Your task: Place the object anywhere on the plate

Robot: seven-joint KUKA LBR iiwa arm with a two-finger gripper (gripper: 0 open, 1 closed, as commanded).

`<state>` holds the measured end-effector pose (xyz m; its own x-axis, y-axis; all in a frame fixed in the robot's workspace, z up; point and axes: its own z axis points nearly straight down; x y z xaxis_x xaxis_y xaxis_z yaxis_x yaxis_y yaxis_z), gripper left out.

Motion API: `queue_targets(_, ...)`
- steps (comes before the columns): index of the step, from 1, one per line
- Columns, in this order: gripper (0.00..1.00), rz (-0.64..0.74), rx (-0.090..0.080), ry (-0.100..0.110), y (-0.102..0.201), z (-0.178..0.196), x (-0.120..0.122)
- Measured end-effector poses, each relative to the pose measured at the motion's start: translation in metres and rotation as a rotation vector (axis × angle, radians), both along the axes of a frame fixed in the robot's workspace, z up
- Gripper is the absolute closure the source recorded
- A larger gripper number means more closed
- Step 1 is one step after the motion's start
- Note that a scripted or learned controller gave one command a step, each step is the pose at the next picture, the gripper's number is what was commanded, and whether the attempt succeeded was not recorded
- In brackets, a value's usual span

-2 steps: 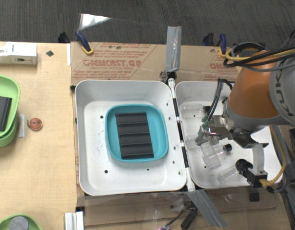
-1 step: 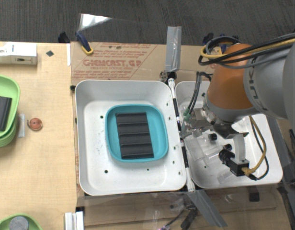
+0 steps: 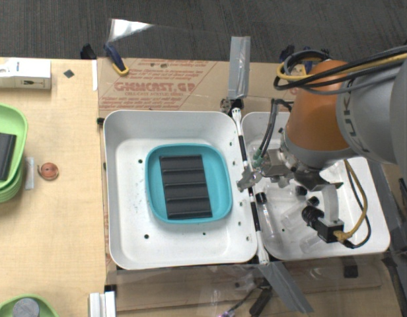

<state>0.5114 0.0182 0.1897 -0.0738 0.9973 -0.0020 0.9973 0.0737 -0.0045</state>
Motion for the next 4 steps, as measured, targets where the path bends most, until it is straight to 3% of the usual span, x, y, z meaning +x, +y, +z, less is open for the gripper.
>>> queue_targets(1,0.0,0.0,0.0,0.0,0.0,0.0,0.0)
queue_targets(2,0.0,0.006,0.0,-0.002,-0.006,0.048,0.025)
queue_targets(3,0.0,-0.056,-0.001,-0.002,-0.066,0.226,0.036)
queue_targets(4,0.0,-0.061,-0.001,-0.001,-0.133,0.25,0.077)
